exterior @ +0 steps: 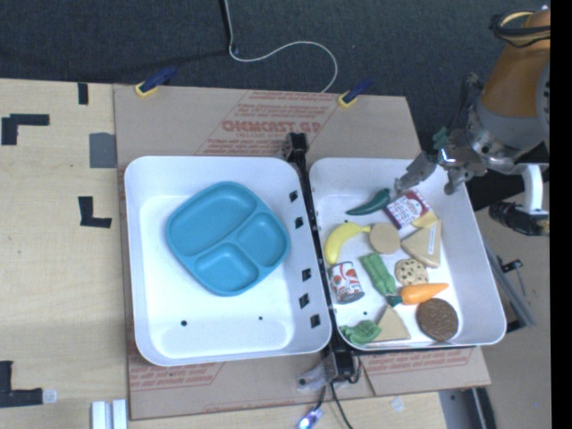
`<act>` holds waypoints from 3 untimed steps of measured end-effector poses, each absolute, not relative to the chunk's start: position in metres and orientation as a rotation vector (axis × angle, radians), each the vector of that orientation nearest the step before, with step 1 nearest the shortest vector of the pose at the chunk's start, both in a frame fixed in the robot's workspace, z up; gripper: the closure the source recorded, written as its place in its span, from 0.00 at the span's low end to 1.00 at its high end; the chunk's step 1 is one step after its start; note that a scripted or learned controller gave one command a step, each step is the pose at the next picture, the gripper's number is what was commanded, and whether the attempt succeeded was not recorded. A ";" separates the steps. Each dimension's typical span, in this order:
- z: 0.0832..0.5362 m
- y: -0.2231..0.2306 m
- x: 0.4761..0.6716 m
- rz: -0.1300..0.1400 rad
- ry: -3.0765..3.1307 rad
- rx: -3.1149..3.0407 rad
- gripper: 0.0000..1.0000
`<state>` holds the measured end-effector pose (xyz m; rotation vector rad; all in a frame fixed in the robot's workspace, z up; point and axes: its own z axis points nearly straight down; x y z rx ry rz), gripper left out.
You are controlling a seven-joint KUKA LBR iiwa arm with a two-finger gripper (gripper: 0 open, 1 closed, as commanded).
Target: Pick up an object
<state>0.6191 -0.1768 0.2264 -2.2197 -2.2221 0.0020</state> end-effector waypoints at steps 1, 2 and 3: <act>0.286 -0.137 0.573 -0.002 -2.225 -2.217 0.00; 0.435 -0.114 0.535 -0.017 -2.236 -2.227 0.00; 0.435 -0.115 0.536 0.002 -2.225 -2.220 1.00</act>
